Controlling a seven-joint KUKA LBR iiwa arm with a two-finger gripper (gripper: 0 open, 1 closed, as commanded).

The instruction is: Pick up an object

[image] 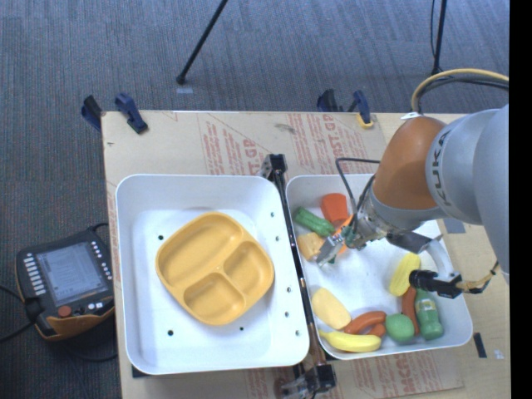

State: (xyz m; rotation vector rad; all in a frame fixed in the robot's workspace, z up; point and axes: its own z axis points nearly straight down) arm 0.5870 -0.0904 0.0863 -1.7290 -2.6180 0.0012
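You see the end effector (331,248) low in the right bin (460,306), right of frame centre; whether it is spread or pinching cannot be told. Toy foods lie around it: a green piece (312,221), an orange piece (334,207), a yellow block (310,245). A yellow divided plate (214,268) fills the left bin (133,223).

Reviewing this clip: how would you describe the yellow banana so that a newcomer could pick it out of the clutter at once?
Start at the right-hand white bin, the one holding the toy food. Go to its near edge, where the banana lies flat, just below an orange sausage-like piece. It is the long, curved yellow item there, narrower than the pale yellow oval up to its left.
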